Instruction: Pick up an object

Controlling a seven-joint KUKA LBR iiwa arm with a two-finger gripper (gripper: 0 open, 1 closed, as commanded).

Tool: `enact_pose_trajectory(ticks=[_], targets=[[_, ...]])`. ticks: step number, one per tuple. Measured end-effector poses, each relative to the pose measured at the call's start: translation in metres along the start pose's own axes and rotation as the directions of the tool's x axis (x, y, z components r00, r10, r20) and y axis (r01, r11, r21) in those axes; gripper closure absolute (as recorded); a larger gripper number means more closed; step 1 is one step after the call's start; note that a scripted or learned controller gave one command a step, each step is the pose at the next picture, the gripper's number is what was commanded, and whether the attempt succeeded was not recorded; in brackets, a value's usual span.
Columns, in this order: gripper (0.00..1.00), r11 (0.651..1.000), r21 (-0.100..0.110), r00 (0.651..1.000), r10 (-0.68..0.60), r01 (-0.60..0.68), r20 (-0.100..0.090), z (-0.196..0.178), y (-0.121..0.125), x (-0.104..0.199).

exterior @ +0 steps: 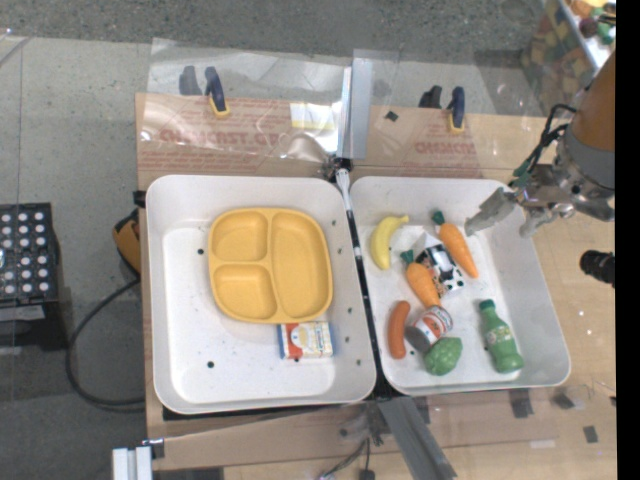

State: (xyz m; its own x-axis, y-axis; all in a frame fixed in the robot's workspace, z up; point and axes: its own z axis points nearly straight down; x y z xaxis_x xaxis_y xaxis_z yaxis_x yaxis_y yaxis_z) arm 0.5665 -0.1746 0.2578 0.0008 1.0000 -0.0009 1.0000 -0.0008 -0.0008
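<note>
So the arm (600, 118) is coming in from the right, and its gripper (518, 213) is hanging over the upper right corner of the right bin (545, 298). Its two fingers (490, 211) are looking spread apart, one pointing left over the bin and the other sitting lower right, and nothing is sitting between them, so it's carrying nothing.

All the small stuff is lying in that right bin. A banana (384, 240) is curving along the left side near the top, with something white (408, 236) right beside it. A carrot (458, 249) is lying at a slant below and to the left of the gripper, near it but not touching. Just beside that a black-and-white toy (440, 266) is resting, and a second carrot (422, 283) is touching its left side. Lower down, a sausage (399, 329) is lying next to a can (431, 325) tipped on its side, and a green veggie (444, 355) is sitting right under the can. A green bottle (499, 337) is lying off to the right, apart from the pile.

The left bin (175, 298) is holding a yellow tray (270, 265) with three compartments, and a small box (305, 340) is tucked against its lower edge.
</note>
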Motion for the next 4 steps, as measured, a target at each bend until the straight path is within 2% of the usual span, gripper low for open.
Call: enact_pose_trajectory(ticks=[1,2,3,4], targets=[[0.00,0.982,-0.026,0.982,0.187,-0.186,0.002,0.136,0.031,-0.023],[0.00,0.997,-0.033,0.997,0.071,-0.071,0.011,0.146,0.067,-0.006],[1.00,0.997,-0.041,0.998,0.069,-0.068,0.011,0.132,0.069,-0.005],[0.00,0.997,-0.041,0.998,0.069,-0.068,0.011,0.132,0.069,-0.005]])
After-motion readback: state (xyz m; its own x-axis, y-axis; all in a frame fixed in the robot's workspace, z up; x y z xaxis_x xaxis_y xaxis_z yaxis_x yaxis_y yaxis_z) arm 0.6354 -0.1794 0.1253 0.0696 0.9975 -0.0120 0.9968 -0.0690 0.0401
